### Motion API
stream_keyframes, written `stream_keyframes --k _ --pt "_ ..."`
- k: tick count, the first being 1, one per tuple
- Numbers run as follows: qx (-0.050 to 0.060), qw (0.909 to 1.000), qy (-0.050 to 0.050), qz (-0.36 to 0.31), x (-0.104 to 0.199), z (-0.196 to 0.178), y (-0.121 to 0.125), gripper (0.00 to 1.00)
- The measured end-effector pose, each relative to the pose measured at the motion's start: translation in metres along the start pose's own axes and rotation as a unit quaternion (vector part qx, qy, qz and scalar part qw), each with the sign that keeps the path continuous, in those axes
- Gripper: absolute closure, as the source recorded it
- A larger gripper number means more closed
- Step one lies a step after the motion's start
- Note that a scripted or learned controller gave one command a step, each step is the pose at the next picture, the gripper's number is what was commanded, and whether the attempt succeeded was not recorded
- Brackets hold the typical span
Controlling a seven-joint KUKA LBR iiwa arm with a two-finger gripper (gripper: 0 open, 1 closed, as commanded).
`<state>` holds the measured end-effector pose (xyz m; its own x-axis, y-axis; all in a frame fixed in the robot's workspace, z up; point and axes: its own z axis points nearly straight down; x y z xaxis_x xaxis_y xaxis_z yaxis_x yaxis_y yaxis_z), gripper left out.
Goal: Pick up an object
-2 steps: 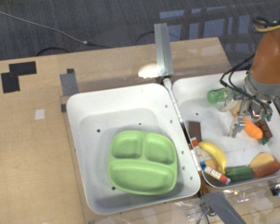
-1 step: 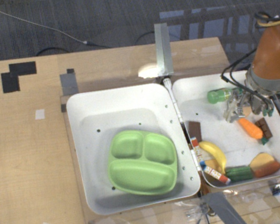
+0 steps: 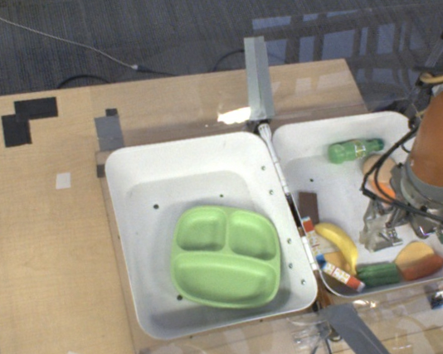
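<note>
While no single item is marked out for picking, the loose objects all lie in the right shallow white plastic bin (image 3: 316,141): a curved yellow banana (image 3: 338,244), a dark green cucumber-shaped piece (image 3: 377,274), an orange-and-brown wedge (image 3: 419,260), a small red, white and blue tube (image 3: 338,272) near the front, and a green plastic bottle (image 3: 355,149) lying on its side at the back. Just right of the banana and above the wedge, the metal two-finger gripper (image 3: 384,230) hangs low in this bin under the orange band; whether it is open or closed, or touching anything, cannot be told. In the left white bin (image 3: 142,227) rests a light green three-compartment plastic plate (image 3: 226,255), tilted slightly
</note>
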<state>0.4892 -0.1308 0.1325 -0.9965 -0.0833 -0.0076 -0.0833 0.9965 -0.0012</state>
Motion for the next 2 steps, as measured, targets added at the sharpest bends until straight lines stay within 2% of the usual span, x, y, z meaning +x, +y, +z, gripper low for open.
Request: stream_keyframes --k 1,2 --pt "0.002 0.9999 -0.007 0.008 -0.008 -0.14 0.02 1.0" --pt "-0.002 0.9996 0.006 -0.027 -0.003 -0.01 0.009 1.0"
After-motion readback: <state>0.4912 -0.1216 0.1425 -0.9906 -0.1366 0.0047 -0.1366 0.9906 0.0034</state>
